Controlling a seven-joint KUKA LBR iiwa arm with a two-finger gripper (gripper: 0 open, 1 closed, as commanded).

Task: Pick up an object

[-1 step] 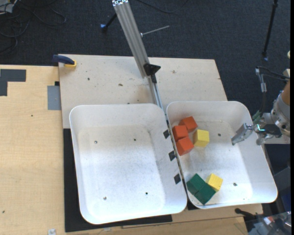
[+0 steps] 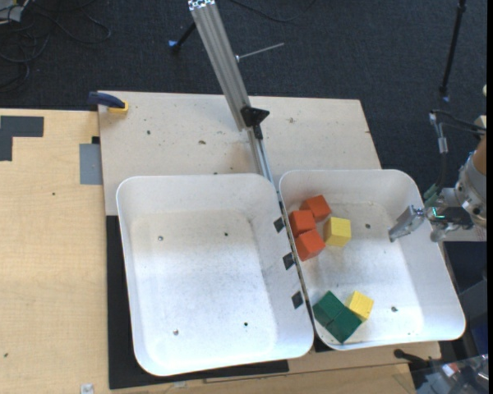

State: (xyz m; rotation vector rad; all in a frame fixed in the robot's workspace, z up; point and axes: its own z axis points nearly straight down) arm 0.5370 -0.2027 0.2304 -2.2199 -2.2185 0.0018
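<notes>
From above, the right shallow white plastic bin [image 2: 411, 189] holds three orange cubes [image 2: 308, 224], two yellow cubes [image 2: 338, 231] and a dark green block [image 2: 336, 316]. The left white bin [image 2: 148, 195] sits beside it on the worktop [image 2: 181, 130]. The grey tool [image 2: 408, 221] hangs at the right bin's right rim, well apart from the cubes; I cannot tell its opening.

Both white bins, the left bin [image 2: 205, 277] and the right bin [image 2: 411, 302], look like smooth, matt plastic speckled with dark flecks. The table [image 2: 33, 245] shows pale, matt wood grain. At 12 o'clock, a ribbed aluminium rail [image 2: 222, 56] gleams dully. The blocks [image 2: 312, 224] look matt.
</notes>
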